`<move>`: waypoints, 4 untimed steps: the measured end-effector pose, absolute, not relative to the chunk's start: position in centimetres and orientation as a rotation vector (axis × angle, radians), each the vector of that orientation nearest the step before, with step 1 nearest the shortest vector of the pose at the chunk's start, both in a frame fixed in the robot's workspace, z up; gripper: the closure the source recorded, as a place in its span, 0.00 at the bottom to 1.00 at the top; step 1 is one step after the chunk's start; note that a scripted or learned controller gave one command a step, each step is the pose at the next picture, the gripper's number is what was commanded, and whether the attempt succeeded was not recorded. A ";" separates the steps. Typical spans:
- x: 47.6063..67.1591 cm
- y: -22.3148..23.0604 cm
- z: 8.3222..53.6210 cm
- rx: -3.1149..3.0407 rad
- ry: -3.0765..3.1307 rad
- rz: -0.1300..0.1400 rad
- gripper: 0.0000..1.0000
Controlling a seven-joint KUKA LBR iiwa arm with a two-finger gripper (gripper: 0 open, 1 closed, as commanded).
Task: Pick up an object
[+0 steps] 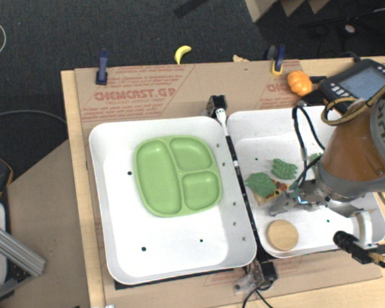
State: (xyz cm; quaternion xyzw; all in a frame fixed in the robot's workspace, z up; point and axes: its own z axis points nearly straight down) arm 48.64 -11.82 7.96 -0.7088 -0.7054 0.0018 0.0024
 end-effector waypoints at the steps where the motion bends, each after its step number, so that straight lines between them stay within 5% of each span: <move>1: 52.2 -9.6 8.5 -2.220 -2.227 -0.003 0.00; 2: 56.6 -15.1 8.5 -2.229 -2.223 -0.001 0.00; 3: 49.3 -12.3 13.7 -2.220 -2.215 0.001 0.00; 4: 49.6 -12.4 14.5 -2.223 -2.220 -0.001 1.00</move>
